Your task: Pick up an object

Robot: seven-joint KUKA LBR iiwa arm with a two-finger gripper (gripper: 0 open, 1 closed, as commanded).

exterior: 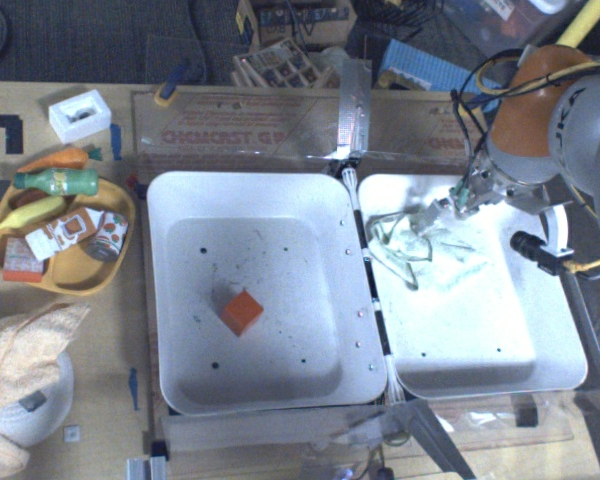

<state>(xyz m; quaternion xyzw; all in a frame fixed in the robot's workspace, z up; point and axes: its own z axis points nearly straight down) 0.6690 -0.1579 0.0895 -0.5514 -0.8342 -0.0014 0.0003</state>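
While the grey arm (570,118) leans over the right bin (520,353), the left bin (180,218) holds the block.
The tool (435,216) hangs low above clear plastic (405,243), grip unreadable; the orange block (243,311) lies well apart.

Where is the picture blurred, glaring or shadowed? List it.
Camera view: the gripper and the clear thing around it are smeared and hard to read; the right bin is washed out bright white; the left bin looks greyer, its orange block sharp with a small shadow beside it.
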